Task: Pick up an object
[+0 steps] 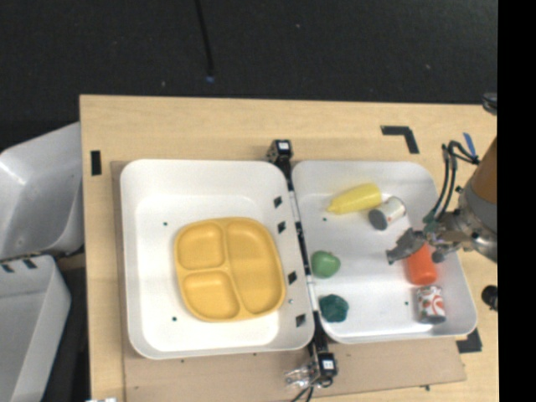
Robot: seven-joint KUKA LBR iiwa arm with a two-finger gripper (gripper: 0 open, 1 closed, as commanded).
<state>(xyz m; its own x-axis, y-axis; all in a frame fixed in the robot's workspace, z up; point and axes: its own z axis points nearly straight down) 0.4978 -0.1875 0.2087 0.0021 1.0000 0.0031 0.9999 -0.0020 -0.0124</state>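
In the right bin (368, 329), my gripper (418, 249) hangs over the right side with its fingers spread open. An orange object (422, 270) lies just below and between the fingertips, partly covered by them, and nothing is lifted. A yellow banana-like piece (355, 198) lies at the back of this bin, with a grey and white cylinder (387, 214) next to it. At the bin's left side sits a light green ball (325, 264), with a dark green lump (333, 307) in front of it. A red and white can (430, 304) rests near the front right corner.
The left bin (142, 224) holds a yellow divided plate (228, 268). A ridge with black clips (295, 233) separates the two bins. The arm's orange band (487, 170) shows at the right edge. Black cables (452, 162) hang beside the wrist.
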